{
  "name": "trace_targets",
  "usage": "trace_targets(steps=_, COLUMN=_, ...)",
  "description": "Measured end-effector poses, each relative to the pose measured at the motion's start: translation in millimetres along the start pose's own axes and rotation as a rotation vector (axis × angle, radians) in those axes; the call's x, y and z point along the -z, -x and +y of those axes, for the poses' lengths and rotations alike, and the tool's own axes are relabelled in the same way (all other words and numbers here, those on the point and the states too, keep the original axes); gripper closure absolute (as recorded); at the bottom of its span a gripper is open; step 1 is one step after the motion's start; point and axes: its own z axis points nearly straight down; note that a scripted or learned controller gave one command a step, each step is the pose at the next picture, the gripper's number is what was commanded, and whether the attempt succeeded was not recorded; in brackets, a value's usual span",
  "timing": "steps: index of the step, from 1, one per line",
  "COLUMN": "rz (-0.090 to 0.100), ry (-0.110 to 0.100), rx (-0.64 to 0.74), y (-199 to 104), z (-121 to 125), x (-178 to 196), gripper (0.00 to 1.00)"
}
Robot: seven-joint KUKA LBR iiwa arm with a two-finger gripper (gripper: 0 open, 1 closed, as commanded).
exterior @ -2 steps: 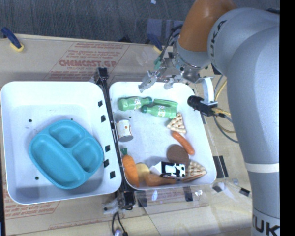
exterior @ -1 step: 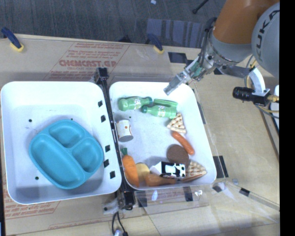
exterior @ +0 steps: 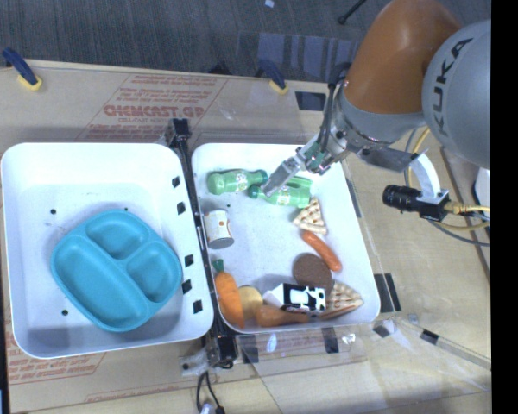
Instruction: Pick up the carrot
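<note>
The carrot (exterior: 229,298) is orange with a small green top. It lies along the left wall of the right bin (exterior: 356,231), near the front corner. My gripper (exterior: 279,179) hangs over the back of that bin and slants down to the left. Its tip is at two green bottles (exterior: 235,181), far behind the carrot. Nothing shows in its grasp.
An orange-red sausage (exterior: 319,250), a waffle wedge (exterior: 312,217), a white can (exterior: 217,228), a brown disc (exterior: 312,271), a black-and-white block (exterior: 304,297) and a pizza slice (exterior: 344,300) crowd the right bin. A blue divided plate (exterior: 116,267) lies in the left bin (exterior: 34,171).
</note>
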Motion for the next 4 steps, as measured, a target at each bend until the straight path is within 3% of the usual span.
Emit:
trace_targets(steps=1, rz=0.001, ry=0.002, rx=0.216, y=-44, z=-37, x=4, gripper=0.00)
trace_targets(steps=2, rz=0.006, ry=-0.003, rx=0.111, y=-124, z=-14, x=-97, gripper=0.00)
trace_targets(steps=3, rz=-0.005, ry=0.002, rx=0.291, y=-10, z=19, x=-94, gripper=0.00)
trace_targets(steps=4, rz=0.002, ry=0.000, rx=0.219, y=-54, z=20, x=-95, gripper=0.00)
